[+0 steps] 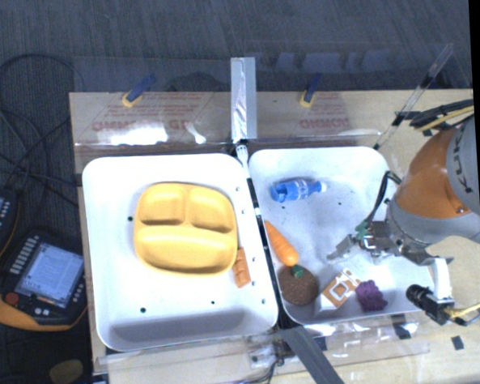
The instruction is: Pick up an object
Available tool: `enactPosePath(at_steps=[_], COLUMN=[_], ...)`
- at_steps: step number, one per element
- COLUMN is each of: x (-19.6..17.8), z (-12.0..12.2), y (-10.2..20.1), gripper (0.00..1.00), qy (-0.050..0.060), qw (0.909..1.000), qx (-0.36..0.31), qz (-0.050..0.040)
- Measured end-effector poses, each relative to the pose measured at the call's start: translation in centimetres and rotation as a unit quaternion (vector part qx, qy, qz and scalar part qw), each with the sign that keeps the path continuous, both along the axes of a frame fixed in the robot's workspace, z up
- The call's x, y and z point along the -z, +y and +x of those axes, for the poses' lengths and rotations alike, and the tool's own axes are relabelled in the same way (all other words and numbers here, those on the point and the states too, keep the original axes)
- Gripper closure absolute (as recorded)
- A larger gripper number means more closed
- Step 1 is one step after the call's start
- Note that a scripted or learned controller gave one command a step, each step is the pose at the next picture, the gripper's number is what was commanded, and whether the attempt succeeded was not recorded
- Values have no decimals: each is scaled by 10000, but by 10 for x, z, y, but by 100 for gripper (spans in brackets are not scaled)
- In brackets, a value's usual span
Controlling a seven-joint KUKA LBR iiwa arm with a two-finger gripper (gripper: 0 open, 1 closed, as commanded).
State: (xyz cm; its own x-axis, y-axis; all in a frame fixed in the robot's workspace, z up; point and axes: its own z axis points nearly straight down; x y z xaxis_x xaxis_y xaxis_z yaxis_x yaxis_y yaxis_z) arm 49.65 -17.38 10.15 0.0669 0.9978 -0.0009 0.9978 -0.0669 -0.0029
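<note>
Small orange-and-white block is lying just below-left of the gripper.

The fingers are hovering over the right bin, their opening not discernible, nothing visibly held. The purple grape cluster is sitting beside the block; brown round object and carrot are lying further left; blue bottle well above-left.

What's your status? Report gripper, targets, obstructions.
Gripper over right bin, nothing seen held. Blue bottle, carrot, purple grapes lying loose. Brown ball touches carrot.
</note>
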Motion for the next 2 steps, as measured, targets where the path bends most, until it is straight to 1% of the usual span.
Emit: enactPosePath(at_steps=[1, 2], x=[-8, -8], z=[0, 0], y=[1, 1], gripper=[100, 0], qy=[13, 13], qw=[10000, 10000], qx=[-6, -5], qz=[10, 10])
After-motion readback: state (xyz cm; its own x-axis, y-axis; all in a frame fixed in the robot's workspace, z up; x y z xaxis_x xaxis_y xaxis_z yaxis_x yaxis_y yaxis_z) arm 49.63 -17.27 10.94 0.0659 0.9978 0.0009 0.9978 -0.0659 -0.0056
